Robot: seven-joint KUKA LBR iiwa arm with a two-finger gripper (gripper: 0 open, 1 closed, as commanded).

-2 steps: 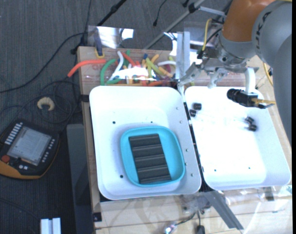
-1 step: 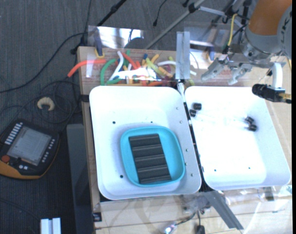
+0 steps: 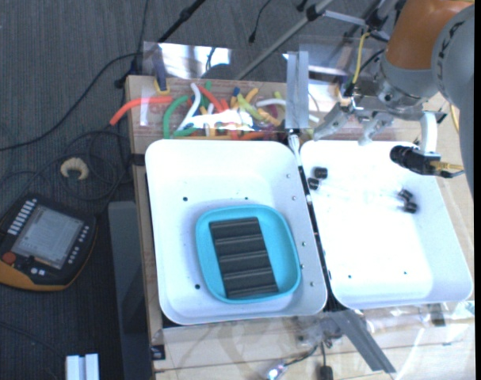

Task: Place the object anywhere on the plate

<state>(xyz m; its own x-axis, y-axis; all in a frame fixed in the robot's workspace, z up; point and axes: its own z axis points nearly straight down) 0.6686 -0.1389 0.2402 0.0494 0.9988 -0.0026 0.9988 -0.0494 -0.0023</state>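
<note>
Though on plate, dark ridged block.

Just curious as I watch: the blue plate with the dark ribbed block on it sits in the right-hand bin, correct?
Not quite. The blue plate, with the dark ribbed block on it, sits in the left-hand bin, not the right-hand one, as the camera view shows.

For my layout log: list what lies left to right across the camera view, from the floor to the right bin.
Teach pendant on the floor → blue plate in the left bin → small black piece by the right bin's left wall → second small black piece further right.
</note>
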